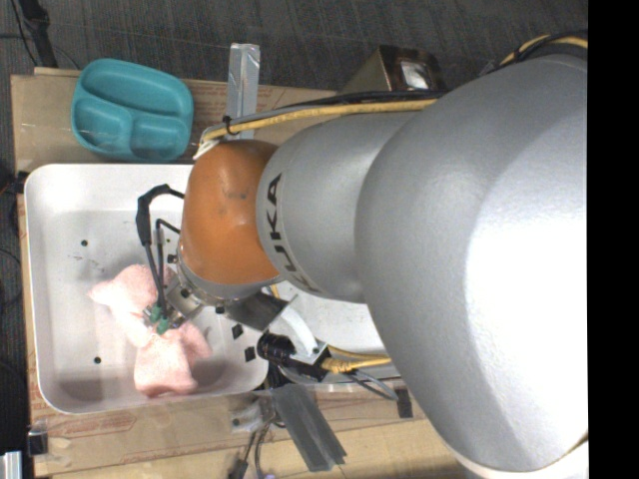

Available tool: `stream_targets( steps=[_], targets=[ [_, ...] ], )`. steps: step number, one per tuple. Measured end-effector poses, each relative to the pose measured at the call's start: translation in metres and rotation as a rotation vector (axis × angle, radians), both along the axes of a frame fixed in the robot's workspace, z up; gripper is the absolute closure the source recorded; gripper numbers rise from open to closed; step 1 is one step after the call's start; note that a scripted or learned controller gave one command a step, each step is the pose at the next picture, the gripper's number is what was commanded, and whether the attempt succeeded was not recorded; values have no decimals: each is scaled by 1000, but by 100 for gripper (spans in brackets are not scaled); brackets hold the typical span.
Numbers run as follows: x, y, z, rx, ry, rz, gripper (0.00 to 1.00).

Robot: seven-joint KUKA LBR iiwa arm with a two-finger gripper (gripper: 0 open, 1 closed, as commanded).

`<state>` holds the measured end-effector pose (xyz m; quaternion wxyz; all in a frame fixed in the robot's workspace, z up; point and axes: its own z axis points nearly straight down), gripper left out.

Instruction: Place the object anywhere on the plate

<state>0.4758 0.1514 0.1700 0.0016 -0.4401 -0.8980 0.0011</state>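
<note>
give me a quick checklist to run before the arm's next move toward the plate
1. Object located: ok. The pink cloth lies in the left white bin, near its front.
2. Gripper over the object: ok. It sits right at the cloth's middle.
3. Grasp confirmed: cannot tell. The wrist hides where the jaws meet the cloth.
4. Plate located: ok. The teal divided plate sits on the bench behind the left bin, outside it.
5. Plate free to receive: ok. Its compartments look bare.
6. Cables clear of the bin wall: cannot tell. The black cable loops close beside the orange band.
</note>
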Motion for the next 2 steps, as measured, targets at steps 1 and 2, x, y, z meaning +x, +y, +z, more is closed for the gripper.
stream_targets(
  steps=[1, 2],
  targets=[
    [1, 39, -77, 1, -6, -123, 100],
    [38, 26, -16, 0, -1, -23, 100]
  ],
)
